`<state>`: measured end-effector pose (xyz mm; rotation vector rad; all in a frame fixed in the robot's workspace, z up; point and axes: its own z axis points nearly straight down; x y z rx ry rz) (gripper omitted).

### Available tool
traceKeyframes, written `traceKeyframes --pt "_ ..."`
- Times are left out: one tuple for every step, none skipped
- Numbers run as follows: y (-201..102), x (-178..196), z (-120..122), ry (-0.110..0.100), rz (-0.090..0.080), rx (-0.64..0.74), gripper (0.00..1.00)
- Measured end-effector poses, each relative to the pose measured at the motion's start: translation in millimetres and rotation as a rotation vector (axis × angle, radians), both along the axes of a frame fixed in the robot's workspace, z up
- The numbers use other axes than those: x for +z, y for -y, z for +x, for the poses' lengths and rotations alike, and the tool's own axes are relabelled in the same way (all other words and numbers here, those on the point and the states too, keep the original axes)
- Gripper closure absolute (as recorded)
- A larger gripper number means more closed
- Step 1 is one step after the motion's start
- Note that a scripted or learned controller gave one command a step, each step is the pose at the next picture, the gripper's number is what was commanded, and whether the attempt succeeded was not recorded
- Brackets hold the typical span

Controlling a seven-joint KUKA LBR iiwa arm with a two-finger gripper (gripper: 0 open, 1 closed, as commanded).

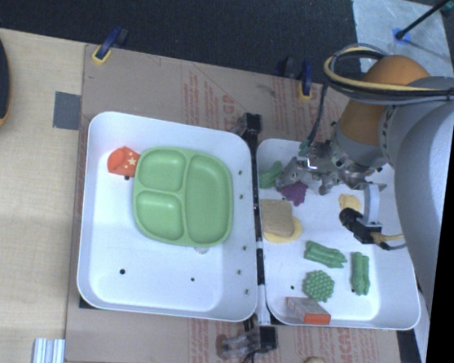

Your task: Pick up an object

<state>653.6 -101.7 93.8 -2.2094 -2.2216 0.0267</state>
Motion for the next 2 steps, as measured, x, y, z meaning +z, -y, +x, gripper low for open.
traceKeyframes --pt "-2.0 10.5 2.0 0.009 0.002 0.003 1.00" --pt "-2.0 10.1 1.9 0.008 0.002 0.005 0.00"
